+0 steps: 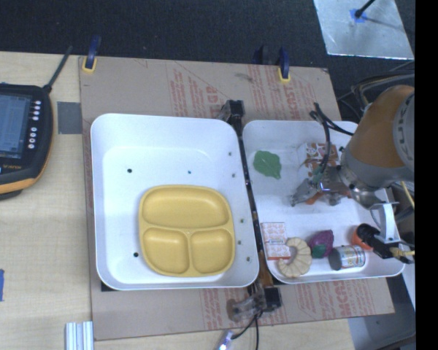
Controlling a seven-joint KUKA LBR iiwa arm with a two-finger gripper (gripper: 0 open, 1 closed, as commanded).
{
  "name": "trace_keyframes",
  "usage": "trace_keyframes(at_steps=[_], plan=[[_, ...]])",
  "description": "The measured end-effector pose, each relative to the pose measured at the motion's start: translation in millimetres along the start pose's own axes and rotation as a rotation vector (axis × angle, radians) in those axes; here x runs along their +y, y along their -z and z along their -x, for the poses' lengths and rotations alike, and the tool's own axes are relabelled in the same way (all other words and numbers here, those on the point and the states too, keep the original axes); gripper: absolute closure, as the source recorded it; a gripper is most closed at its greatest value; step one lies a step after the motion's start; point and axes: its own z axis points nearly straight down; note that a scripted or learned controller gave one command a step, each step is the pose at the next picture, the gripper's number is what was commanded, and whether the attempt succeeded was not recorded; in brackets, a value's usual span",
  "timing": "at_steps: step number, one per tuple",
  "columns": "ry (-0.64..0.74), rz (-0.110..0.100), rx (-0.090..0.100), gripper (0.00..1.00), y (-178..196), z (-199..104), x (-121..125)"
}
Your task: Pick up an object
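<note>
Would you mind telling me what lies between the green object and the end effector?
In the camera view, bare white bin floor separates the green object from the end effector.

One fixed cam above bench (44, 268), angled down, mid-range, both white bins (102, 195) in frame

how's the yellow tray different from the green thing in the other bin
The yellow divided tray is far bigger than the green lump. The tray has a neat rounded outline with three compartments; the lump is irregular. The tray lies in the left bin, the lump in the right bin among other items. Both rest flat, away from the pincer.
</note>
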Motion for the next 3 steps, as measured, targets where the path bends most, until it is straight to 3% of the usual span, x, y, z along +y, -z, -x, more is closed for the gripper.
trace_keyframes(at_steps=[1, 2, 3], plan=[[-0.003, 0.003, 0.001, 0.00, 2.1, 4.3, 72.8], [-0.008, -0.012, 0.002, 0.00, 0.3, -17.2, 98.8], [-0.002, -0.025, 0.001, 1.00, 9.5, -16.0, 96.6]])
